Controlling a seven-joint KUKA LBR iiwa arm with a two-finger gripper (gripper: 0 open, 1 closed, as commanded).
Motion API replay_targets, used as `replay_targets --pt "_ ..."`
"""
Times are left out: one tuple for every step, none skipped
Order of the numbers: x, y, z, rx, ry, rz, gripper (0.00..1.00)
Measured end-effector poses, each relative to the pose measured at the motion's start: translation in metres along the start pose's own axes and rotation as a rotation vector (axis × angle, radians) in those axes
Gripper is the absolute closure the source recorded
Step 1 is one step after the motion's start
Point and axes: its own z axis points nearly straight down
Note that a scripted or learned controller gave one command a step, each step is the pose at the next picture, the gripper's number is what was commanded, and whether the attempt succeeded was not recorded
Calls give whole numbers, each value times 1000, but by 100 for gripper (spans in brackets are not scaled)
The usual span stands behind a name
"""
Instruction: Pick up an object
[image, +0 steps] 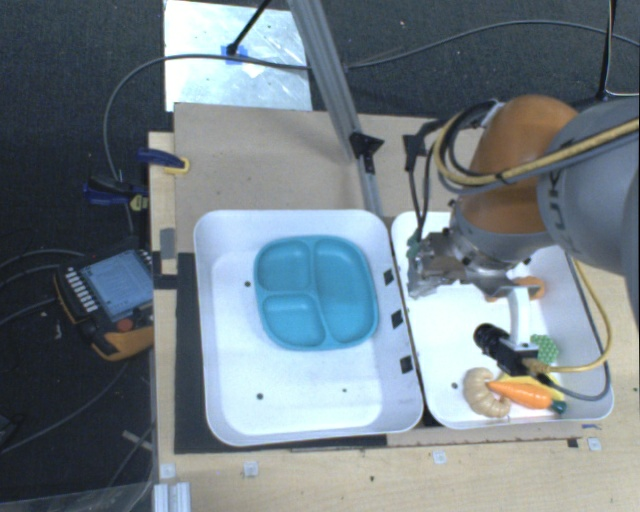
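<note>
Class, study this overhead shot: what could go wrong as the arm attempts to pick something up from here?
The toys lie bunched in the right bin's near corner, so closing on one might nudge or snag its neighbours. The gripper sits close to the wall between the bins and could clip it. Yellow cable trails over the pile.

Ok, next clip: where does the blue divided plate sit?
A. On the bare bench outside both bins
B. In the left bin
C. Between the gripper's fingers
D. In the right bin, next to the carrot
B: the blue divided plate lies flat in the upper part of the left bin, while the carrot and the other small things lie in the right bin under the arm.
</note>
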Motion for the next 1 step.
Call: replay_targets --pt "60 -1 -6 1 0 -1 100"
